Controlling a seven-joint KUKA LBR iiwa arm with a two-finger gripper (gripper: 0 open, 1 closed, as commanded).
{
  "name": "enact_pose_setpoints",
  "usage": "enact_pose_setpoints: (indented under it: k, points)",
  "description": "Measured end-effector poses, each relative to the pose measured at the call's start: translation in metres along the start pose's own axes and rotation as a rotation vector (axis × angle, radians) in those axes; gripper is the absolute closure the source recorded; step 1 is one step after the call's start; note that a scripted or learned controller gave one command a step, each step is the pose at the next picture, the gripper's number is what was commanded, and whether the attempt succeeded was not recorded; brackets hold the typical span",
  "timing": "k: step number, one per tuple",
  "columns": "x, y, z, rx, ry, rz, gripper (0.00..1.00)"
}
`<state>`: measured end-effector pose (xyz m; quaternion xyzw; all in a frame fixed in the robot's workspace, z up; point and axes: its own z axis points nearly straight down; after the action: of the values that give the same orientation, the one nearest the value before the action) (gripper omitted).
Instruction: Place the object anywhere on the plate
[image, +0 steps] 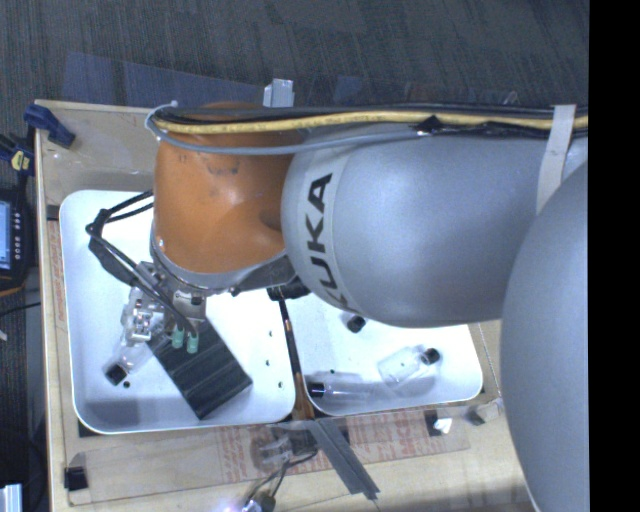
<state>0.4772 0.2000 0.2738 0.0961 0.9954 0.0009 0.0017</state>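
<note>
A large grey arm (420, 240) fills the foreground. In the left bin (75, 300), its gripper (184, 342) hovers over a dark ribbed slab (205, 375); grip state can't be told. Clear items (400, 365) occupy the right bin (470, 385). No plate identifiable, so misplacement seems likely.

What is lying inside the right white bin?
In the right bin lie a clear plastic item with a black cap and a clear tube near the front wall. The arm covers the bin's rear part.
</note>
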Motion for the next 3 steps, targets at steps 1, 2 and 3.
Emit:
enact_pose_setpoints:
  k: [1,2,3]
  points:
    - [-0.012,-0.076,0.157,0.006,0.008,0.214,1.00]
    - [0.007,0.018,0.169,0.005,0.005,0.402,1.00]
    - [-0.008,-0.043,0.114,0.002,0.002,0.254,1.00]
